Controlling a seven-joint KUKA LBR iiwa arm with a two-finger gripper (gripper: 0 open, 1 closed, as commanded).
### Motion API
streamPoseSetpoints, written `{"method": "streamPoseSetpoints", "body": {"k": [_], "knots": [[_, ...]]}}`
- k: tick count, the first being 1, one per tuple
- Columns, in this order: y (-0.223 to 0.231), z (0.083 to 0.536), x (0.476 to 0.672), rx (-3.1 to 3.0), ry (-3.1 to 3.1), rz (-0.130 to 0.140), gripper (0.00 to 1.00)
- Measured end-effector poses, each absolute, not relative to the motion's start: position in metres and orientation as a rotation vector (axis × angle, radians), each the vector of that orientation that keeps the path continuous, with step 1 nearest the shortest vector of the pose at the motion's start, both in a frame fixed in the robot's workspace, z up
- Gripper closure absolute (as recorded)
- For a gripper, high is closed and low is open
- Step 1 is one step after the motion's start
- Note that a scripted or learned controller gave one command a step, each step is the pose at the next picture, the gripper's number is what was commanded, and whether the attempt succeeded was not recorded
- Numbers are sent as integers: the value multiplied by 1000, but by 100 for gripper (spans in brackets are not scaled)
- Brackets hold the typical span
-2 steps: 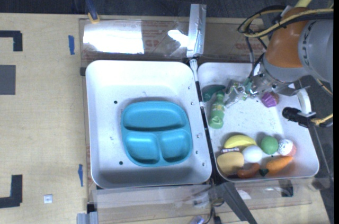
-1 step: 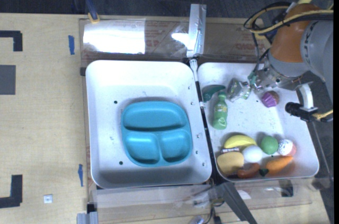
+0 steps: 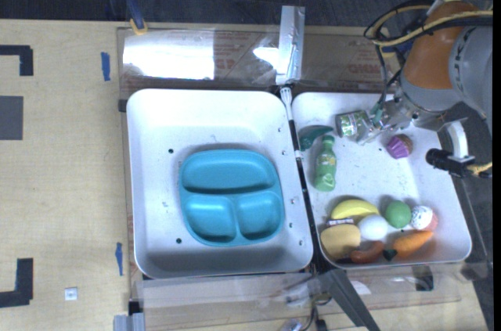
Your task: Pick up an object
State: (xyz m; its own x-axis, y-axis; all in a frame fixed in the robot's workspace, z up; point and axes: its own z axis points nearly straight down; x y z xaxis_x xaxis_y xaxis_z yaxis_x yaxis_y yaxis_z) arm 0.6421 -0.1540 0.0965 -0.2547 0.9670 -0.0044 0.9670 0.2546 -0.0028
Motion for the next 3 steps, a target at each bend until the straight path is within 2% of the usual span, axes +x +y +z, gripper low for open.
{"method": "streamPoseSetpoints", "body": {"k": [1,2,3], "knots": [[-215,197,634,1803,2564,1,100],[-153,186,667,1802,2572,2,100],[-175,265,667,2083,2346,1,100]]}}
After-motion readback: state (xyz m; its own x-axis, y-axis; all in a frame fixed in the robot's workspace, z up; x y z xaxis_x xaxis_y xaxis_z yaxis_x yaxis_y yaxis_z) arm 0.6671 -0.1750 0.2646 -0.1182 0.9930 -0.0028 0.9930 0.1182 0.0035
